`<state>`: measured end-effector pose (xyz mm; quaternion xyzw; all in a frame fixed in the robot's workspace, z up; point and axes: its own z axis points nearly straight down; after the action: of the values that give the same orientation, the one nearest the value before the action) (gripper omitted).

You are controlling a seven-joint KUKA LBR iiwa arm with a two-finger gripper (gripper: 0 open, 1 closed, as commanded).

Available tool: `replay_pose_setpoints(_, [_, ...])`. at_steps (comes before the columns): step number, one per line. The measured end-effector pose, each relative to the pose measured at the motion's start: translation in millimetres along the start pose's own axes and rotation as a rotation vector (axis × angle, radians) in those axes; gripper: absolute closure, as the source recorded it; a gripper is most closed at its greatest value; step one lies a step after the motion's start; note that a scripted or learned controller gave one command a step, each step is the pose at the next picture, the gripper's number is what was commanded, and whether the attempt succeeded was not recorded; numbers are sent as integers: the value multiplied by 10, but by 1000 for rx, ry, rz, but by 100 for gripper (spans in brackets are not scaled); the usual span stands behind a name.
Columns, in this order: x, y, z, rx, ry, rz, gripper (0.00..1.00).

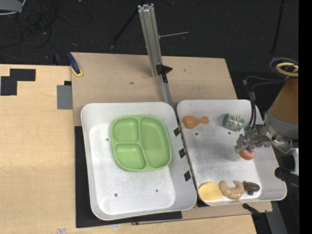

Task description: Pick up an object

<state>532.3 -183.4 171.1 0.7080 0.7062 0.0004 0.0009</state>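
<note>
The jaws (247,144) sit low over the right bin (214,179), near its right wall; whether they are released or clenched cannot be told (the wrist blocks them). A small red object (248,154) lies directly beneath, touching or nearly so, partly hidden. A green can (233,122) lies just up-left. A drumstick (194,121) and pale foods (229,190) lie further off.

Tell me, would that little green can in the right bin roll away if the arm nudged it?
Probably. The can seems to lie on its side on the bin's flat floor, so a sideways push would likely set it rolling. It looks small and rigid, so likely light, and its rounded wall might slip when squeezed.
</note>
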Motion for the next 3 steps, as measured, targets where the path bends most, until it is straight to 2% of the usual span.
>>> replay_pose_setpoints(2, [-65,109,-1038,-2,-1,-4,100])
replay_pose_setpoints(3, [439,139,-870,5,3,-7,100])
